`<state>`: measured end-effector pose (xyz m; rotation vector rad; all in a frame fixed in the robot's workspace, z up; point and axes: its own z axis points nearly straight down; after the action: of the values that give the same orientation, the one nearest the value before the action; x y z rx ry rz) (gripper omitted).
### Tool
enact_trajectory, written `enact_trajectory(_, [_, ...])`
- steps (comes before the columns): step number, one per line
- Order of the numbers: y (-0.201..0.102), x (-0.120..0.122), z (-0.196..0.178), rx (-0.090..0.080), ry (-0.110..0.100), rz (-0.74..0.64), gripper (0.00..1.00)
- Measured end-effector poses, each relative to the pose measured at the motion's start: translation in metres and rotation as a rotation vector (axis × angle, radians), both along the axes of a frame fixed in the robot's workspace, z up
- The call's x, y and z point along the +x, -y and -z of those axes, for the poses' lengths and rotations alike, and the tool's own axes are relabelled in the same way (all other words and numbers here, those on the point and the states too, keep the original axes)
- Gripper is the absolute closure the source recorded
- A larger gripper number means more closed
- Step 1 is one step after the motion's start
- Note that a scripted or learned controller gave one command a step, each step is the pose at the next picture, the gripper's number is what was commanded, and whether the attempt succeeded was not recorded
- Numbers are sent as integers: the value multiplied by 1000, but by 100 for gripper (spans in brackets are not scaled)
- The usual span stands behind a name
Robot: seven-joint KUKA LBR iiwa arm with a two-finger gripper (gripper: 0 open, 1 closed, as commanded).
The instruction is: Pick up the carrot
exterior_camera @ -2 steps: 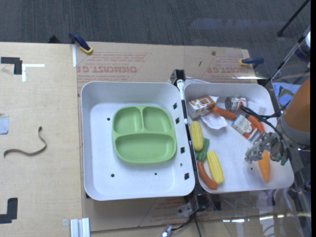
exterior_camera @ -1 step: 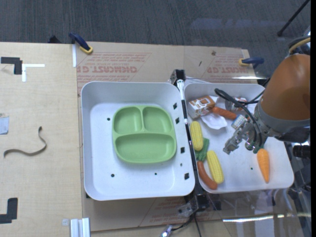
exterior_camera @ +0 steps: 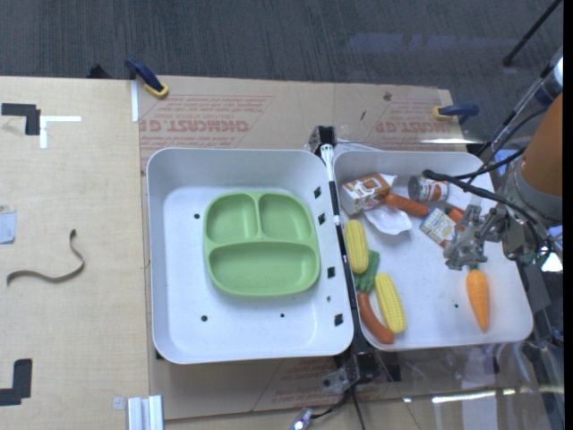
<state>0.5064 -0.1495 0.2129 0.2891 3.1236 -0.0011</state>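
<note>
Carrot [exterior_camera: 479, 299] is lying in the right bin [exterior_camera: 515, 337], near its front right corner, not grabbed yet. My gripper [exterior_camera: 466, 251] hovers just above-left of it; whole pick left.

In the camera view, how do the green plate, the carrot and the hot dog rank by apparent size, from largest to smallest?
1. green plate, clearly largest.
2 and 3. carrot and hot dog: they look about alike, and corn hides part of the hot dog, so I leave them unranked.

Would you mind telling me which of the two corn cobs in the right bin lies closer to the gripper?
The lower corn cob, beside the sausage, is closer to the gripper; the upper cob lies by the bin divider.
</note>
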Motion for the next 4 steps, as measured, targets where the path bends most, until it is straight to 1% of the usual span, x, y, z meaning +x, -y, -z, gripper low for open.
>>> enact_trajectory(1, [0, 0, 0, 0, 0, 0, 0])
enact_trajectory(2, [17, -7, 121, 1, -1, -43, 0])
enact_trajectory(3, [16, -6, 111, 0, 2, -46, 100])
enact_trajectory(4, [16, -6, 111, 0, 2, -47, 0])
